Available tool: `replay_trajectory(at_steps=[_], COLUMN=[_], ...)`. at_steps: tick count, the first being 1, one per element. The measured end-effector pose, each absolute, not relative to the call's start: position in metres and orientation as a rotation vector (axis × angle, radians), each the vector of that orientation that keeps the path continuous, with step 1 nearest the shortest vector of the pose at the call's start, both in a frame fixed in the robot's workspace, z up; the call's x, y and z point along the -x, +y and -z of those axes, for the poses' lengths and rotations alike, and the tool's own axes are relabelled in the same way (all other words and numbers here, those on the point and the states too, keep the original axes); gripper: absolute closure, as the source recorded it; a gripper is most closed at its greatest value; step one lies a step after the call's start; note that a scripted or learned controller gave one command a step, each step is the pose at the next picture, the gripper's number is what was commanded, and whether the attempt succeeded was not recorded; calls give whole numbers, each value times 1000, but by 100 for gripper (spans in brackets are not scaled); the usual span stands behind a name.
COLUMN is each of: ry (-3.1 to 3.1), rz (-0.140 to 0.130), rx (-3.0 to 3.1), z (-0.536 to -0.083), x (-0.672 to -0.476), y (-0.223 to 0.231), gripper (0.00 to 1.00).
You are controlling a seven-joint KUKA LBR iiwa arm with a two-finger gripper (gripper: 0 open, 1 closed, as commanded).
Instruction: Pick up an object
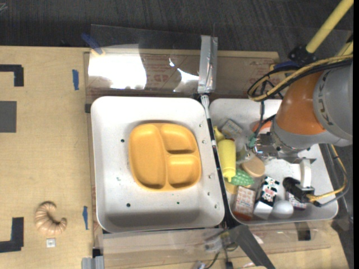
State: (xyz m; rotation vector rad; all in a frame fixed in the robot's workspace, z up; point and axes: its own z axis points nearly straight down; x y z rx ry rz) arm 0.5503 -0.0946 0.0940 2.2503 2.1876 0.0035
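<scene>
While arm hangs over rt bin (cluttered), tray sits left.

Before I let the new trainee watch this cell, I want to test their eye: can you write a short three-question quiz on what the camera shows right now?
1. True or false: the yellow divided tray sits in the left bin.
2. Which bin is the arm reaching over? A) left B) right C) neither
3. Fill in: the curled tan object lies on the ______, outside both bins.

Key: 1 true. 2 B, the arm is over the right bin, among clutter such as the yellow bottle. 3 the wooden bench, left of the left bin.
</scene>
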Motion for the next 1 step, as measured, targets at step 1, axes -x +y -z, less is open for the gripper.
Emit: replay_trajectory(at_steps=[1], ry=[2179], rz=[-3], rx=[-2265], z=[-184], x=[-599], y=[-19], gripper=[100])
